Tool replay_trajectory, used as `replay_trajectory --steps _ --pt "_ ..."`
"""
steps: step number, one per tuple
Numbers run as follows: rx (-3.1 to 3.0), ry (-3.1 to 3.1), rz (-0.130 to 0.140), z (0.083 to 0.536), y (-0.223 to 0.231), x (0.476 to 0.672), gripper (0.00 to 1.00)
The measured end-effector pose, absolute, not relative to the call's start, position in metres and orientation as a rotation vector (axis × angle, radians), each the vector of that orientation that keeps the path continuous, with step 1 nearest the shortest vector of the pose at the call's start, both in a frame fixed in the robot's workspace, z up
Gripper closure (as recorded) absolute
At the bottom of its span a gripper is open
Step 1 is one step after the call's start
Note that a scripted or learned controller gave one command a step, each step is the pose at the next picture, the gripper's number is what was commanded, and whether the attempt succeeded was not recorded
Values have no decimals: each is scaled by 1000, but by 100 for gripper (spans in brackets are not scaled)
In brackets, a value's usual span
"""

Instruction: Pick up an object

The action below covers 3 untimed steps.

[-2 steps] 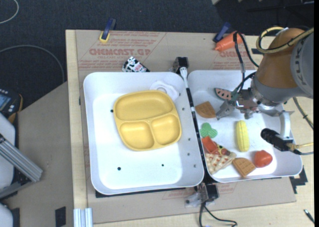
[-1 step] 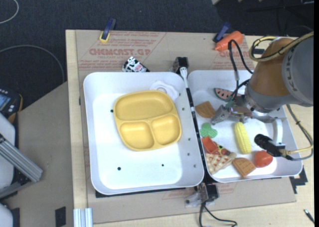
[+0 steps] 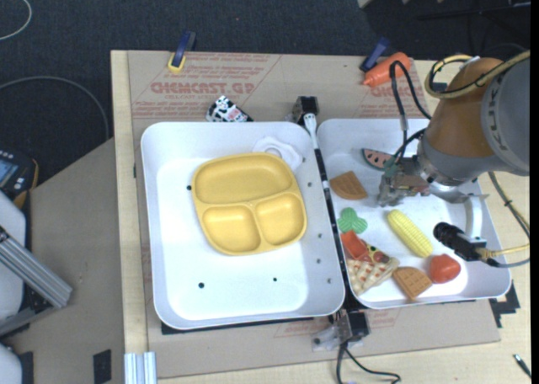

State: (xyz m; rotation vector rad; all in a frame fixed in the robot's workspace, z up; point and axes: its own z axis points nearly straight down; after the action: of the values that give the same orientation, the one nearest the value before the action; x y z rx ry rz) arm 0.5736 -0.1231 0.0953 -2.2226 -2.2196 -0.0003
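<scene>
My gripper (image 3: pixel 390 192) reaches down into the right bin (image 3: pixel 480 290), near its middle. It hangs just right of a brown bread piece (image 3: pixel 348 185) and just above a yellow corn cob (image 3: pixel 408 232). A watermelon slice (image 3: pixel 375 157) lies behind it toward the bin's back. At the front of the bin lie a green toy (image 3: pixel 352 222), a red pepper (image 3: pixel 354 246), a waffle-like wedge (image 3: pixel 371 269), a toast slice (image 3: pixel 411 282) and a red tomato (image 3: pixel 444 268). I see nothing held by the gripper.
The left bin (image 3: pixel 173 281) holds a yellow divided plate (image 3: pixel 248 203) and a small white lid (image 3: pixel 280 152) at its back. A black-and-white toy (image 3: pixel 226 109) and an orange clamp (image 3: pixel 381 72) sit on the board behind the bins. Cables loop around the wrist.
</scene>
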Motion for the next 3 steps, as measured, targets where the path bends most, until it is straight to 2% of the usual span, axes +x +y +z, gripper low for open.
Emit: replay_trajectory --steps 2,3 --pt "-2227 -2227 -6 206 -139 584 100" --pt "-2224 -2226 -4 226 -139 585 100"
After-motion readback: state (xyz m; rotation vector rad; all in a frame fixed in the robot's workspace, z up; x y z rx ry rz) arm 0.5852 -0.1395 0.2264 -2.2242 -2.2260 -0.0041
